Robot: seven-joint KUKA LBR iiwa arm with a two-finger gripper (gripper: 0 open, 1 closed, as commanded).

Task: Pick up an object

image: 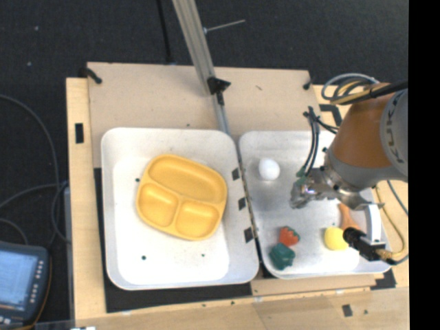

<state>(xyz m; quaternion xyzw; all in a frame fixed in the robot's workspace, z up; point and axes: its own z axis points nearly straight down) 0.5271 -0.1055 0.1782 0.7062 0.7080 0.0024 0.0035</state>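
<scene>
My gripper (301, 196) hangs over the middle of the right bin (275, 146), below the orange wrist band. A white ball (269, 169) lies to its upper left. A red-orange toy (289, 236) and a dark green object (281, 256) sit near the bin's front wall, lower left of the gripper. A yellow lemon-like object (334, 238) lies to its lower right, with an orange piece (346, 218) beside it, partly hidden by the arm. Nothing shows between the fingers.
The left bin (124, 253) holds a yellow divided plate (181, 196). A metal pole (196, 43) slants up from between the bins. Cables (344, 88) and the arm's body crowd the right bin's far right side.
</scene>
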